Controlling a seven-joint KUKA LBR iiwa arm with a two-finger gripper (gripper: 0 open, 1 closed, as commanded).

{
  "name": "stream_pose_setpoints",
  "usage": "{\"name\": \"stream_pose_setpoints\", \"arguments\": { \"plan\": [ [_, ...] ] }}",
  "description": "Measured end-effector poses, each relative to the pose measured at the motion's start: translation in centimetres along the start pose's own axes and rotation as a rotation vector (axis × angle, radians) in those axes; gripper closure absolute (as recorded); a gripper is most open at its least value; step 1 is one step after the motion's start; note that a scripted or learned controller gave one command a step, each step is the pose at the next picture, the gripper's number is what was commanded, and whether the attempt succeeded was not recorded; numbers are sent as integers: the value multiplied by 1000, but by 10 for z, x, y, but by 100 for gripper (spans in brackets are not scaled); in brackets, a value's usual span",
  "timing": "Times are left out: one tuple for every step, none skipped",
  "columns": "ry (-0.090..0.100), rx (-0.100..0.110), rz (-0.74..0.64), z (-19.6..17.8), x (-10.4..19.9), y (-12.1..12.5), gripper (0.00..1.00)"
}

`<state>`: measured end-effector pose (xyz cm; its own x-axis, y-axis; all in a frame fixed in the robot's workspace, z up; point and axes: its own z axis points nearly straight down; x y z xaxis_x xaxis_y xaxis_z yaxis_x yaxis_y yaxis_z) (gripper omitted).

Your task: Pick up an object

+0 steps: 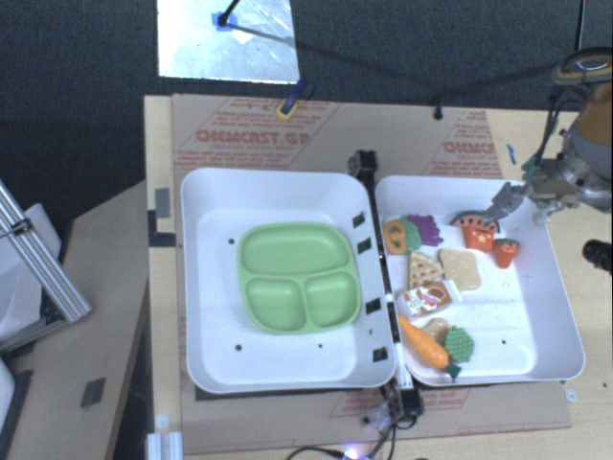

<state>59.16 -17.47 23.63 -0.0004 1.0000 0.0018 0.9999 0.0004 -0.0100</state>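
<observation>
Toys lie in the right bin. Gripper sits by the melon, blurry; can't tell its grip. Arm cut off.

Light is even and fairly bright, falling from above. The white bins look slightly washed out but keep their detail. The shiny sheet at eleven o'clock throws pale glare. Shadows under the toys are soft and short. Focus is mildly soft throughout, grainy over the dark floor.
</observation>
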Motion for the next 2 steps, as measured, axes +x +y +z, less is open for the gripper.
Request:
{"name": "stream_pose_setpoints", "arguments": {
  "plan": [
    [-2,-12,-3,-7,0,2,0],
    [-2,-9,-5,38,3,10,0]
  ]
}}
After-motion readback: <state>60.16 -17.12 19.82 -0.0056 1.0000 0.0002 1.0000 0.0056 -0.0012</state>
